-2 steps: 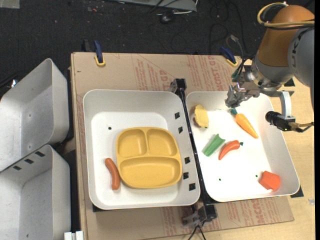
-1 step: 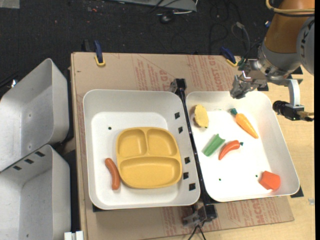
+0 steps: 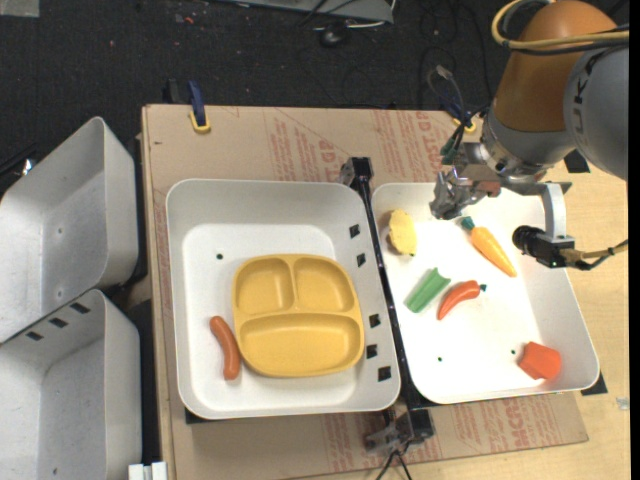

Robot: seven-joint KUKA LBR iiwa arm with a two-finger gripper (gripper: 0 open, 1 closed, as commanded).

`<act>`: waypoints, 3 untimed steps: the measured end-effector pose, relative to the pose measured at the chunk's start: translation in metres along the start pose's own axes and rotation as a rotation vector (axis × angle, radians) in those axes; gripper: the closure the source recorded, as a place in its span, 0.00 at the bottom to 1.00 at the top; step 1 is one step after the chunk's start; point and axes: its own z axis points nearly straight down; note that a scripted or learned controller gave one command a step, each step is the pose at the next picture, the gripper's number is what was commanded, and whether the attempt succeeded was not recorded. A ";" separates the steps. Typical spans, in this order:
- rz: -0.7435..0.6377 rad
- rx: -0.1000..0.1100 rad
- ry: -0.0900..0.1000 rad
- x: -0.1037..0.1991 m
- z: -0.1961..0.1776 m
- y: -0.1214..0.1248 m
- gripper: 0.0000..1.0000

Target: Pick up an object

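Observation:
In the right bin [image 3: 560,298] lie a yellow corn-like piece [image 3: 402,233], a green pepper [image 3: 427,290], a red chilli [image 3: 458,297], a carrot [image 3: 491,248] and an orange block [image 3: 541,361]. My gripper [image 3: 449,202] hangs over the bin's far part, between the yellow piece and the carrot's green top. It looks dark and small from here, and nothing shows between its fingers.
The left bin [image 3: 190,268] holds a yellow divided plate [image 3: 297,315] and a sausage [image 3: 226,347] beside its left edge. Black clips [image 3: 358,171] join the two bins. Two grey tubs [image 3: 60,218] stand off the bench at left.

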 end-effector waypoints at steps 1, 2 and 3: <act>-0.001 -0.001 0.001 0.055 -0.008 -0.020 1.00; -0.001 -0.001 0.000 0.100 -0.014 -0.042 1.00; 0.000 -0.001 -0.001 0.142 -0.011 -0.055 1.00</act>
